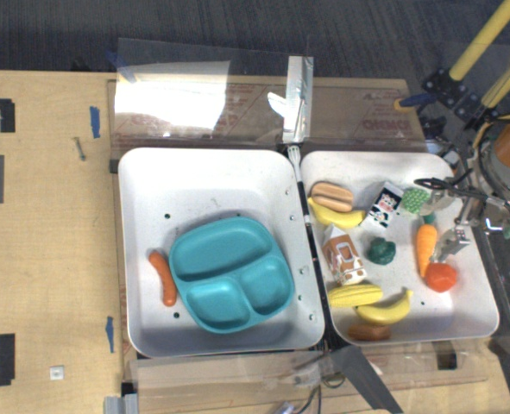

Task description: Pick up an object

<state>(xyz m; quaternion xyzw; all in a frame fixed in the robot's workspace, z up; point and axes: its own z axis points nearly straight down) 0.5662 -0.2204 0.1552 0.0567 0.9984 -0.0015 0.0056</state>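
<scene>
step: approach | tool (451,247) low beside long orange plastic carrot (425,247); grip state: cannot tell | next: centre over carrot; close

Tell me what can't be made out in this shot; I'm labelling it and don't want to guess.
- Claw: its tips blur against the carrot and tomato; open or shut, unclear.
- Arm: cut off by the picture's right edge.
- Small carton: print too small to read.
- Brown thing at the right bin's front rim: mostly hidden under a banana.
</scene>
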